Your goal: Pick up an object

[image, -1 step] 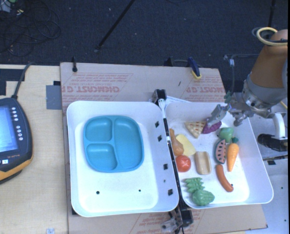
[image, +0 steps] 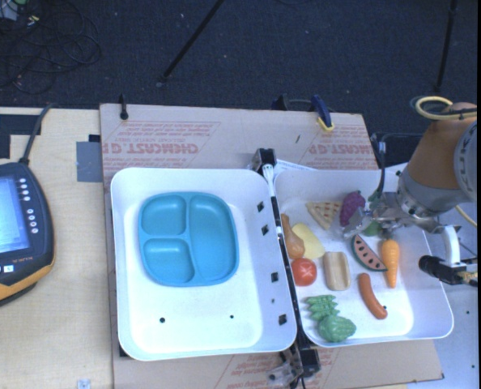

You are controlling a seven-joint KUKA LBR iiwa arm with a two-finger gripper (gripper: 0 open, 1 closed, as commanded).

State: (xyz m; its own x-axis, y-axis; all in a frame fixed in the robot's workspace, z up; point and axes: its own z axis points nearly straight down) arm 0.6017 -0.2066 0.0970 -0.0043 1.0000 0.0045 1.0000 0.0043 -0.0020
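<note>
**Arm over right bin, toy food items in place**

The table carries two shallow white plastic bins side by side. The left white bin contains a blue three-compartment plate, positioned toward the bin's far half.

The right white bin contains the toy food items. A tan waffle-pattern wedge lies near the far edge, with a purple grape cluster just beside it on the right. A yellow pear-shaped piece and an orange-brown drumstick lie near the divider, with a red tomato below them. A tan bread roll sits beside the tomato. A watermelon slice and an orange carrot lie further right, close together. A red-orange sausage lies nearer the front. Two green leafy vegetable pieces occupy the front left corner of this bin.

The grey arm with orange band enters from the right. The hand is located above the grape cluster and the watermelon slice. Finger position cannot be determined; no item is visibly held.
</note>
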